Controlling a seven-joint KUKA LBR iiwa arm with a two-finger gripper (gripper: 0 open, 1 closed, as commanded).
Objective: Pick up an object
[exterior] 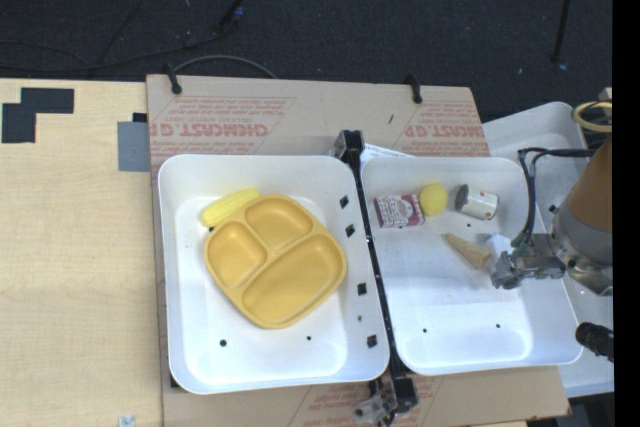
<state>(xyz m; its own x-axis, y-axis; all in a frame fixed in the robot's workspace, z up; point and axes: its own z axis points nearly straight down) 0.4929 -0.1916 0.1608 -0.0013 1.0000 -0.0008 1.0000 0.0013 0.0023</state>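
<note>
Dark floor behind a cardboard-backed bench with two shallow white bins (440, 355): the gripper (507, 272) sits low in the right bin, finger state impossible to tell, just beside the tan cone-shaped object (468, 250), so this looks like the approach step; next, close squarely on the cone and lift.

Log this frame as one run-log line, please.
phase: reach | end effector: low in right bin, beside tan cone | grasp: unconfirmed | left bin: yellow divided plate, yellow corn
</note>
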